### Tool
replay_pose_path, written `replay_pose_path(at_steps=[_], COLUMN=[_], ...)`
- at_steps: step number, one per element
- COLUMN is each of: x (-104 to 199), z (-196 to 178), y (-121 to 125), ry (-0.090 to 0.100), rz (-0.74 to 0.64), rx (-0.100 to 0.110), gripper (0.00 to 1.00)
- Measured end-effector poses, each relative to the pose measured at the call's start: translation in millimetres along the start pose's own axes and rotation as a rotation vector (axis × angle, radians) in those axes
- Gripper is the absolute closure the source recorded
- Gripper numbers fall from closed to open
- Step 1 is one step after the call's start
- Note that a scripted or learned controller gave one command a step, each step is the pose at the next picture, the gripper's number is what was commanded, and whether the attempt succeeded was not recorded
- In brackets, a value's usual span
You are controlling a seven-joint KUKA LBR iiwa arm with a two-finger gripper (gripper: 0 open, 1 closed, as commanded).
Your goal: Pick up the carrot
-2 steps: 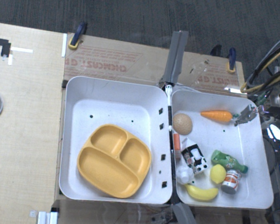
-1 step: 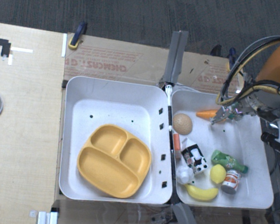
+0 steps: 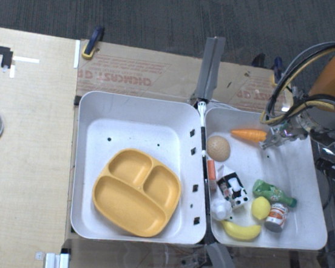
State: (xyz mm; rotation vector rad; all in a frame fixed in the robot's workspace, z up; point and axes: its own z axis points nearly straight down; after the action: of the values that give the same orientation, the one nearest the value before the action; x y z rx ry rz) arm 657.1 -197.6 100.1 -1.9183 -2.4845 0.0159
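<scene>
Banana [image 3: 241, 231] lies frontmost; carrot [image 3: 249, 135] touches the pincer [image 3: 274, 138], leftward.

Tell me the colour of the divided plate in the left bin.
Yellow-orange: the divided plate in the left bin shows plainly in the camera view.

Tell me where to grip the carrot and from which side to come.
Grip the carrot across its thick middle, coming down from above. It lies flat and lengthwise across the right bin, tapered end toward the divider, so fingers closing across its width should seat best. The gripper sits at its thick end; the potato lies close below.
</scene>
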Motion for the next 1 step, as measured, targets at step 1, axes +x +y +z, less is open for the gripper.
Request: replay_pose_path(at_steps=[1], x=[-25.0], z=[-66.0], y=[-4.4], ry=[0.0], rz=[0.075], rx=[-0.012], gripper=[1.0])
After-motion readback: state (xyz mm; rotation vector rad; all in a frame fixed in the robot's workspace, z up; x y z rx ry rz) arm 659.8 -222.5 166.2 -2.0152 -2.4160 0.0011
